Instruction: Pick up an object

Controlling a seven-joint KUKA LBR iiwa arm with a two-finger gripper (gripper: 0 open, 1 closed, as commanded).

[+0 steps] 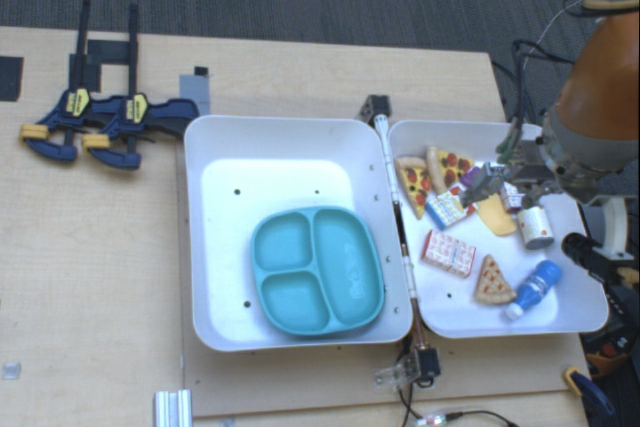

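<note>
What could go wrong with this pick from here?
1. The claw hangs over crowded toys: pizza slices, a blue packet and a yellow wedge lie close, so it may nudge neighbours or catch two.
2. The small can lies on its side and could roll.

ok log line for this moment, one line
arm: over right bin | gripper: low among toy food, by cheese | grasp: unclear | left bin: blue tray

Arm low from the right, end effector (497, 177) leftward.
</note>
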